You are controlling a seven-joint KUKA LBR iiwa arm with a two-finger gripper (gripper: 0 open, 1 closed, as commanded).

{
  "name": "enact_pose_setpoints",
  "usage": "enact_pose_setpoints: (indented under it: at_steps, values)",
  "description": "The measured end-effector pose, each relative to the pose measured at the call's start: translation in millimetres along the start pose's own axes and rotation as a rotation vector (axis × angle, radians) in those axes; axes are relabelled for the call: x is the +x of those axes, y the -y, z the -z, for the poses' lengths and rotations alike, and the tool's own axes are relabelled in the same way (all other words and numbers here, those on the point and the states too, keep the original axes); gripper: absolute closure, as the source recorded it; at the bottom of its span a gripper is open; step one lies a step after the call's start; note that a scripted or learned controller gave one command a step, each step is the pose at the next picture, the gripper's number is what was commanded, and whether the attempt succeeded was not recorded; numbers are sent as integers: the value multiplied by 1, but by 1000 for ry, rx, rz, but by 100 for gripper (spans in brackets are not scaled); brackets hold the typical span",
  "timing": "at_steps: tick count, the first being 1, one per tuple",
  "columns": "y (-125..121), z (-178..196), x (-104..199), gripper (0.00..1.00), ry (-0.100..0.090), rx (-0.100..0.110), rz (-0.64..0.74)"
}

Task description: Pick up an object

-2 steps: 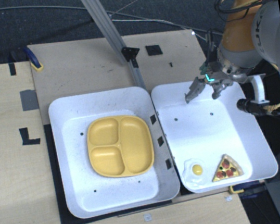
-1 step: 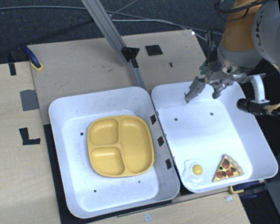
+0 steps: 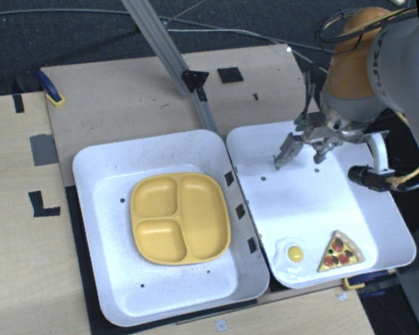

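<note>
A fried egg toy [image 3: 291, 255] and a pizza slice toy [image 3: 339, 252] lie side by side at the front of the right bin [image 3: 310, 202]. My gripper [image 3: 301, 155] hangs over the back of that bin, well away from both toys. Its two fingers [image 3: 285, 154] are spread apart with nothing between them.
A yellow divided plate [image 3: 179, 217] lies in the middle of the left bin [image 3: 107, 218]. A metal pole [image 3: 167, 47] slants up from between the bins at the back. Cables run along the arm on the right.
</note>
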State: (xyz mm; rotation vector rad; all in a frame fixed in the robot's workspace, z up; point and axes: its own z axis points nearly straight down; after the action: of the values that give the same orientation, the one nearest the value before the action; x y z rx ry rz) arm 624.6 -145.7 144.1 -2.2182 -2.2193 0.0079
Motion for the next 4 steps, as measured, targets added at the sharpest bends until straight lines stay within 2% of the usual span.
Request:
enact_pose_setpoints:
  at_steps: [1,2,3,4]
  values:
    - [1,-54,1,0,0,0,1]
    - [0,-41,1,100,0,-4,2]
    - [8,8,-4,100,0,-9,0]
    - [0,54,-1,100,0,-10,2]
